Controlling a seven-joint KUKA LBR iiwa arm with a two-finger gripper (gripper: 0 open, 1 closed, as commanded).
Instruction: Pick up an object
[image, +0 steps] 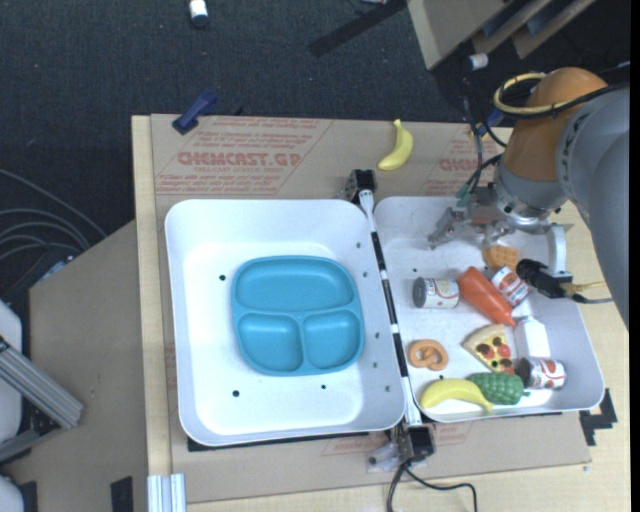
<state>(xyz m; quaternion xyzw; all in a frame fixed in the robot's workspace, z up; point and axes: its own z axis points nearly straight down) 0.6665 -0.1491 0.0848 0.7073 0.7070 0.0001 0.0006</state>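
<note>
Right bin (590, 375), near edge: banana (455, 396), green toy (498, 387), can (545, 373).
Mid bin: pizza slice (490, 348), pretzel (427, 354), orange bottle (486, 295), tin (436, 292).
Left bin (190, 300): blue tray (297, 313).
Gripper (470, 222): far end, fingers spread, nothing between.
Bench beyond: second banana (397, 148).

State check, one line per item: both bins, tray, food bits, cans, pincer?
Left white bin: holds the blue three-compartment plastic tray, upright, nothing in it.
Right white bin: holds the loose items.
Small can: on its side.
Yellow toy banana: lying flat, touching green piece.
Pizza slice: flat.
Pretzel: flat.
Second banana: outside the bins, on the board.
Pincer: low over right bin's far end, nothing visibly held.
</note>
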